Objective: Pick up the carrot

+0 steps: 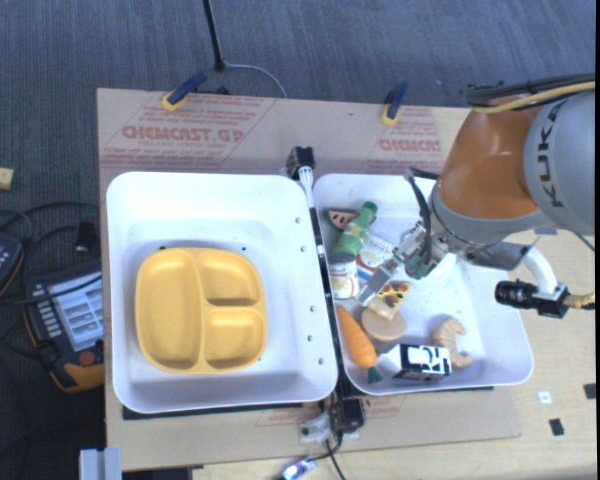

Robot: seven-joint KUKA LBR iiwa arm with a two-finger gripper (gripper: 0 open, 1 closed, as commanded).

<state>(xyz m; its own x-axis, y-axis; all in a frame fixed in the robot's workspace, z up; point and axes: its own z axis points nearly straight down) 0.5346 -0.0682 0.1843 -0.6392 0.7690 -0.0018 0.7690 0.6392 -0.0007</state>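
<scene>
The orange carrot [356, 339] lies along the near left wall of the right bin [500, 353], its tip pointing toward the bin's front edge. My gripper [388, 276] hangs over the middle of that bin, reaching in from the right under the arm's orange band. It is up and to the right of the carrot, above a pizza slice [394, 294] and apart from the carrot. Nothing shows in its grasp.
Around the carrot lie a tan round piece [384, 325], a croissant [449, 332], a black-and-white item [423, 360], a small can [342, 274], a green bottle [357, 227] and a watermelon slice [339, 216]. A yellow divided plate [200, 308] sits in the left bin [130, 218].
</scene>
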